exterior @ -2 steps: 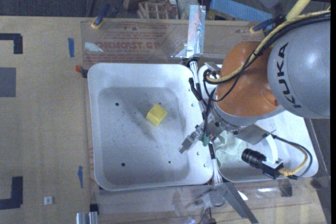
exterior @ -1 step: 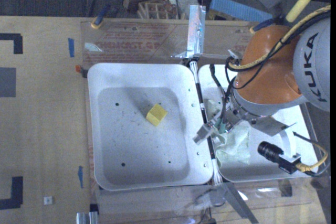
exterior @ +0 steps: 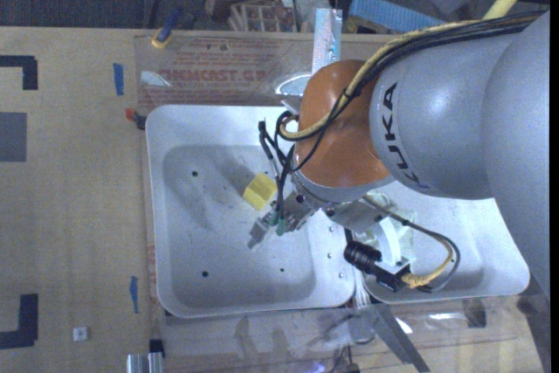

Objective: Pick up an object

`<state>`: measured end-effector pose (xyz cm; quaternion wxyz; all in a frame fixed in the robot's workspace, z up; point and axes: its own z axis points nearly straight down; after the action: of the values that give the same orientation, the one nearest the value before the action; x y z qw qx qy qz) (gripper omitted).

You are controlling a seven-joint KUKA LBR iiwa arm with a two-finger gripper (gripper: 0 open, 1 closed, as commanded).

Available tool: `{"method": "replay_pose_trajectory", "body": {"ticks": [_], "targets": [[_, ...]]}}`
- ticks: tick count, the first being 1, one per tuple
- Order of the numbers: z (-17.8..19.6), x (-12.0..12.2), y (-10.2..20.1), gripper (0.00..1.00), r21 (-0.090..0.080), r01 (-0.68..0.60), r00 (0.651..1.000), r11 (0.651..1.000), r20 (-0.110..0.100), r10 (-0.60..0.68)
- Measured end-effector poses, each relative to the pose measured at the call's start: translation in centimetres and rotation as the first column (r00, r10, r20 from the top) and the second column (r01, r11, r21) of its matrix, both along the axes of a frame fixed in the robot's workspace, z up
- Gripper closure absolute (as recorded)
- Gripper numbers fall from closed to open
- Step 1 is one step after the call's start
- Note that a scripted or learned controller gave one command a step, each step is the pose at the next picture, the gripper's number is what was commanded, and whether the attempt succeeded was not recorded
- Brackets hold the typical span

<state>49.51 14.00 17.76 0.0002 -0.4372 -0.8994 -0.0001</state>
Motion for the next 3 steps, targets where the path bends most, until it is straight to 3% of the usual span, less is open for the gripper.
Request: {"method": "replay_pose_trajectory", "body": {"ticks": [1,2,3], "targets": [[-8.6,1.5,7.2,0.0,0.005,0.036,0.999,0.999,0.013,-0.036],[-8.6,4.3,5.7,0.0,0.014,0.403,0.915,0.915,0.0,-0.403],[-7.5,4.4,5.6,1.0,0.015,0.403,0.915,0.915,0.008,-0.403]]}}
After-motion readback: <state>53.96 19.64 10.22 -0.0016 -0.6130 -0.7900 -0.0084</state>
